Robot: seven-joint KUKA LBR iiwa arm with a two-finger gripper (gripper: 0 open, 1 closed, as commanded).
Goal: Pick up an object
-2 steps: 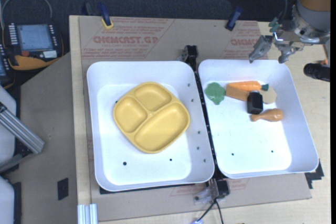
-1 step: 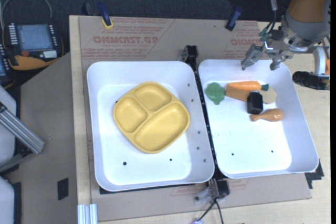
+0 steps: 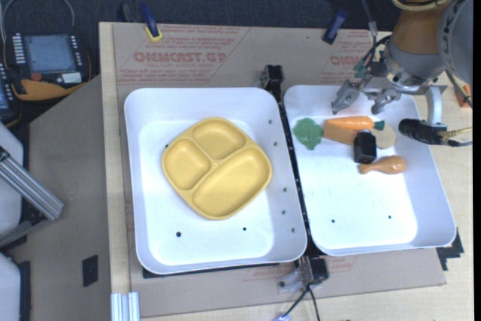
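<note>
The claw (image 3: pixel 366 95) hangs over the far edge of the right bin (image 3: pixel 376 222), its fingers spread apart with nothing between them. It sits just beyond the toy carrot (image 3: pixel 347 128), not touching it as far as can be seen. The carrot lies across the far part of that bin, its green leafy top (image 3: pixel 307 131) pointing left toward the divider between the bins. Just right of the carrot's orange body a small black block (image 3: pixel 364 146) stands, and a pale round piece (image 3: pixel 385 136) rests behind it. Near the block, toward the front, lies a tan, drumstick-shaped toy (image 3: pixel 383 165). The left bin (image 3: pixel 150 222) holds a yellow plate (image 3: pixel 216 167) with three sections, lying flat around its middle. Both bins rest on a brown board (image 3: pixel 225 49) covering the tabletop.
</note>
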